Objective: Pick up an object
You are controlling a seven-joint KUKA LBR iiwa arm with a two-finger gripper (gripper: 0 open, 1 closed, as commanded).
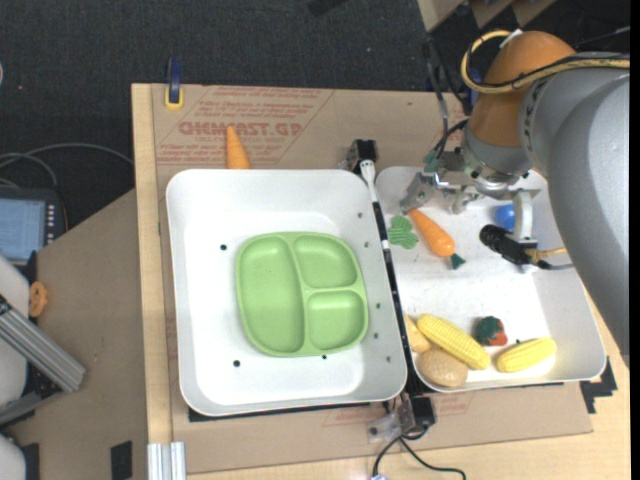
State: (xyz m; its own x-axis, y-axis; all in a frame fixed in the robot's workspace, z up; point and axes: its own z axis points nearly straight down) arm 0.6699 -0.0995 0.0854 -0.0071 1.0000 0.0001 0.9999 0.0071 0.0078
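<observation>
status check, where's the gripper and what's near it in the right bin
Gripper low over right bin's far end, fingers unclear. Carrot just below it, not gripped. Green piece beside carrot; corn at the near end.

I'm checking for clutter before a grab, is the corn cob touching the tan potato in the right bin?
Touching. The camera view shows the corn cob lying across the top edge of the tan potato, overlapping it with no white floor between them.
</observation>
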